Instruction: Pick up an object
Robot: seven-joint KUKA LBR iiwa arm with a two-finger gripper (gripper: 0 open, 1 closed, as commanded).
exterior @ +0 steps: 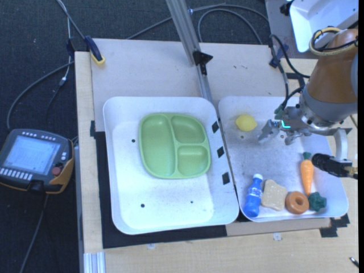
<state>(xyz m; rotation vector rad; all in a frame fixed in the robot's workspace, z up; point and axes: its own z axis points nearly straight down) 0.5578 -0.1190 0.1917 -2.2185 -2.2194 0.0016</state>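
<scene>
My gripper (278, 135) hangs over the back part of the right bin (273, 162), its two fingers spread open with nothing between them. A yellow lemon (245, 122) lies just to its left. Toward the bin's front edge sit a blue bottle (254, 195), a slice of bread (274, 195) and a brown doughnut (296, 202). An orange carrot (307, 176) with a green top lies at the right side of the bin.
The left bin (131, 209) holds a green divided plate (173, 145). A metal pole (183, 19) slants across the bench from the back. A teach pendant (34, 161) lies on the floor at the left.
</scene>
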